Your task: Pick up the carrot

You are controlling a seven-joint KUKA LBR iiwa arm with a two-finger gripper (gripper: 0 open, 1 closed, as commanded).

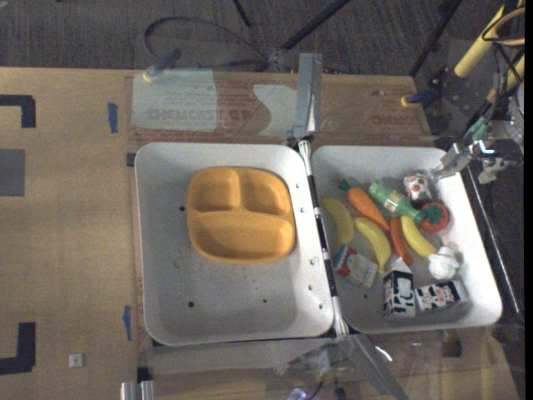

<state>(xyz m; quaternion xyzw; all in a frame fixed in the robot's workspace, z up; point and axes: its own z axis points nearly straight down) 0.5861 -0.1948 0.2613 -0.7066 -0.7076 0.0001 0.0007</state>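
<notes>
The carrot (366, 206) is orange with a green top. It lies slanted in the right bin (483, 257), towards the bin's far left, between a yellow banana (337, 221) and a green bottle (391, 198). A second orange carrot-like piece (399, 241) lies nearer the middle, between two more bananas. My gripper (457, 160) hangs over the far right corner of the right bin, well to the right of the carrot and apart from it. Nothing is seen in it.
The right bin also holds a red tomato (434, 216), a small red-and-white carton (415, 186), a white lump (443, 265), two cow-print cartons (399, 293) and another small carton (358, 267). A yellow divided plate (241, 215) sits in the left bin (166, 290).
</notes>
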